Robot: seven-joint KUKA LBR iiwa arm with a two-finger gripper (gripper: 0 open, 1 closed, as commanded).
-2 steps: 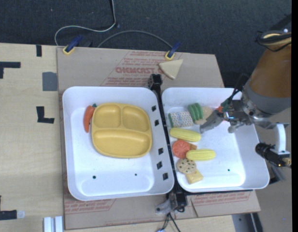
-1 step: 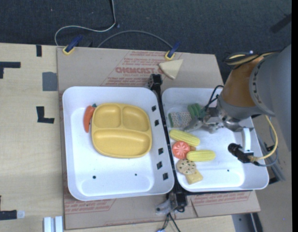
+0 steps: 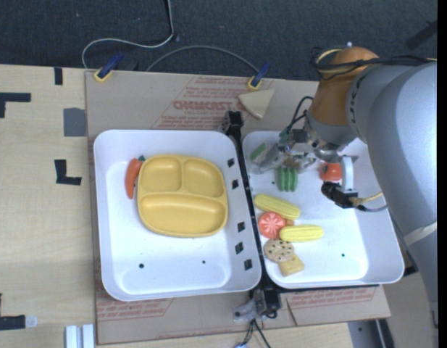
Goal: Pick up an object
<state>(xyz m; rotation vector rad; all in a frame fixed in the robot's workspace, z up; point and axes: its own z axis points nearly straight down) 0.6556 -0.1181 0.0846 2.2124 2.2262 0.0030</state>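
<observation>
Arm: grey arm with orange band (image 3: 337,85) reaches in from the right and bends down over the upper part of the right bin (image 3: 368,263).
Gripper: the gripper (image 3: 285,158) sits low at the bin's upper left, directly above a green item; its metal parts blur together there.
Jaws: cannot tell whether wide, narrow or holding anything; nothing is plainly seen between them.
Likely target: the green ribbed item (image 3: 287,178) lies on the bin floor just under the gripper, a sensible choice as it is apart from the crowded pieces lower down.
Other candidates, right bin: two yellow corn cobs (image 3: 277,206) and (image 3: 301,233), a red round piece (image 3: 271,225), a brown biscuit (image 3: 278,250), a tan block (image 3: 291,266), and a small red piece (image 3: 330,171) near the wrist. These lie close together, some touching, which would make a clean grip harder.
Left bin (image 3: 114,267): holds a yellow divided tray (image 3: 182,195) with an orange carrot (image 3: 132,177) beside its left edge, well apart from the gripper.
Surface: cardboard sheet (image 3: 201,104) under both bins, clipped at its far corners, presumably to keep them from sliding.
Task status: judged as the approach or grasp stage; no lift evident.
</observation>
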